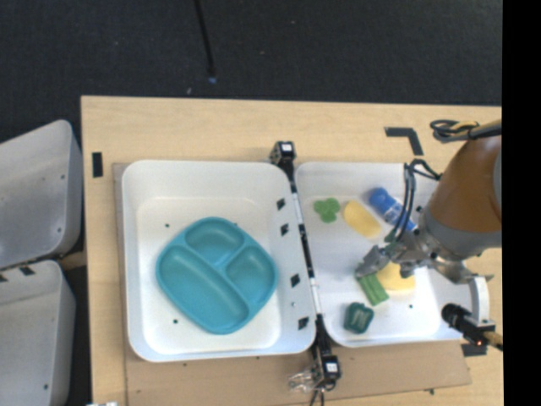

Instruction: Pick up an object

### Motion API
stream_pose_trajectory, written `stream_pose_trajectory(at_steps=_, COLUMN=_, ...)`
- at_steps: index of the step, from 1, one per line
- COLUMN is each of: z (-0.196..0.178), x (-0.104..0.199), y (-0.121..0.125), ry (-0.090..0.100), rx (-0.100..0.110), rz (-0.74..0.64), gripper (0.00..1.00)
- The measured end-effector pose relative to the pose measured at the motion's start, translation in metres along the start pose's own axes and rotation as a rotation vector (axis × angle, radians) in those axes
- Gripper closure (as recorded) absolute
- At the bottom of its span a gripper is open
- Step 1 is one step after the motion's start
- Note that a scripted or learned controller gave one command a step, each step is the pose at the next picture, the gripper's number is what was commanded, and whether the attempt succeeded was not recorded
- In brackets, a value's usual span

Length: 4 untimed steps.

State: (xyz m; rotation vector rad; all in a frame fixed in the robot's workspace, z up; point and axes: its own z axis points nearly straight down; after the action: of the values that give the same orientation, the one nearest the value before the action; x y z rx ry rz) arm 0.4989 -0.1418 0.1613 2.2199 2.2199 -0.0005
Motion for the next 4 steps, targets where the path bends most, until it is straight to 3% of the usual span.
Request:
stream_pose_trajectory(at_steps=2, z=0.058, x=-0.007, y=0.001, ry=-0.001, rx=-0.001, rz=0.005, gripper=0.0)
stream_pose_trajectory(at_steps=3, z=0.05, x=-0.008, y=0.002, ry=0.0, rx=-0.003, rz=0.012, gripper=1.0)
stream_pose_trajectory(at_steps=4, z=-0.007, x=-0.007, y=-0.005, ry=0.001, rx=0.0, rz=0.006, gripper=1.0)
